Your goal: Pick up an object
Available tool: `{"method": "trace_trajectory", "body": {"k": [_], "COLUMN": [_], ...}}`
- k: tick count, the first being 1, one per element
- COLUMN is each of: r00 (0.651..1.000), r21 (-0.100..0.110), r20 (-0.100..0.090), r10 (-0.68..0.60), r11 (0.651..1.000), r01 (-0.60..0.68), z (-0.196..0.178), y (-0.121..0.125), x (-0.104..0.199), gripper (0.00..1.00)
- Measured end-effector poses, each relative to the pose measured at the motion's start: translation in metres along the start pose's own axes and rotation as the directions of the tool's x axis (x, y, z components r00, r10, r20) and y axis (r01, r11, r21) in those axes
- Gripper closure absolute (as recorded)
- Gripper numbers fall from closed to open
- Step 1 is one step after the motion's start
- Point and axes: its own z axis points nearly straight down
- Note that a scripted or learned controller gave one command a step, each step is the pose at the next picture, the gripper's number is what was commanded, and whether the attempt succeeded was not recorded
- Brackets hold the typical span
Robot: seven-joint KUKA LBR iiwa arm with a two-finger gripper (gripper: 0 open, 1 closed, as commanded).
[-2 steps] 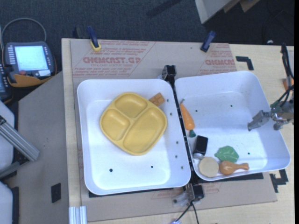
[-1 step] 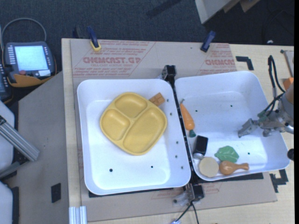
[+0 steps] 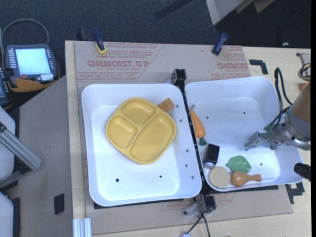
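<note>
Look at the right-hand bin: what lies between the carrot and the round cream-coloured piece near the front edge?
In the camera view, a small black block lies between the carrot and the round cream piece, beside the bin's left wall.

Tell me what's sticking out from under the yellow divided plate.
A small brown block pokes out at the yellow divided plate's upper right edge, in the left bin. The plate covers the rest of it.

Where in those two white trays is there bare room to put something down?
Left tray: bare floor in front of the yellow plate. Right tray: bare across its far half, behind the hand. Crowded: its near-left corner, with carrot, black block, green leaf and drumstick.
</note>
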Motion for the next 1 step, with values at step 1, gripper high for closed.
{"method": "trace_trajectory", "body": {"k": [1], "r00": [1.000], "r21": [-0.009], "r20": [0.007], "r10": [0.002], "r11": [1.000], "r01": [-0.002], "z": [-0.0135], "y": [0.0017], "x": [-0.0020], "gripper": [1.00]}}
